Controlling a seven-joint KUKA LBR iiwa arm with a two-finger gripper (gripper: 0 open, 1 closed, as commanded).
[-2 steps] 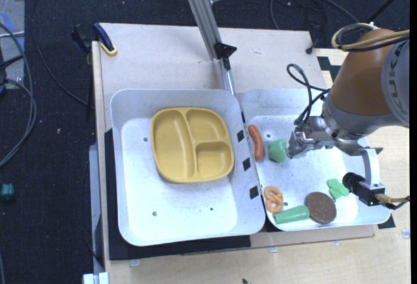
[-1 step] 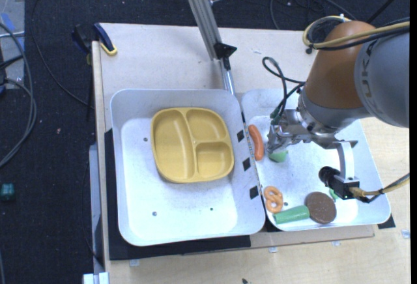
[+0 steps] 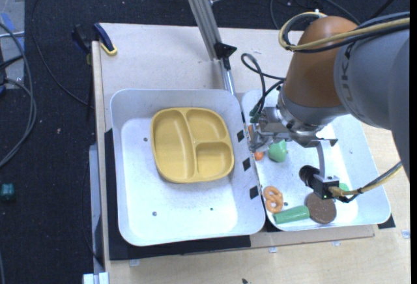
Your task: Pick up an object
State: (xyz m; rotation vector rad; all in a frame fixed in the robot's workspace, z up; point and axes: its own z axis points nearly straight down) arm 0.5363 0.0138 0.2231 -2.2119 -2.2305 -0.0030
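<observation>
My gripper point(image 3: 262, 139) hangs low over the left part of the right bin point(image 3: 365, 165), under the grey arm and its orange band. Just right of it lies a round green object point(image 3: 279, 151), and a small orange-red piece point(image 3: 259, 156) sits right below it. Nearer the front edge of that bin are an orange pretzel point(image 3: 273, 197), a green cylinder point(image 3: 291, 214) and a brown disc point(image 3: 321, 209). The arm hides much of the bin's back half.
The left bin point(image 3: 130, 211) holds a yellow compartment plate point(image 3: 193, 144). A slanted metal pole point(image 3: 202, 6) rises behind the bins. Cables run over the right bin, with a black and yellow connector point(image 3: 326, 185) near the brown disc.
</observation>
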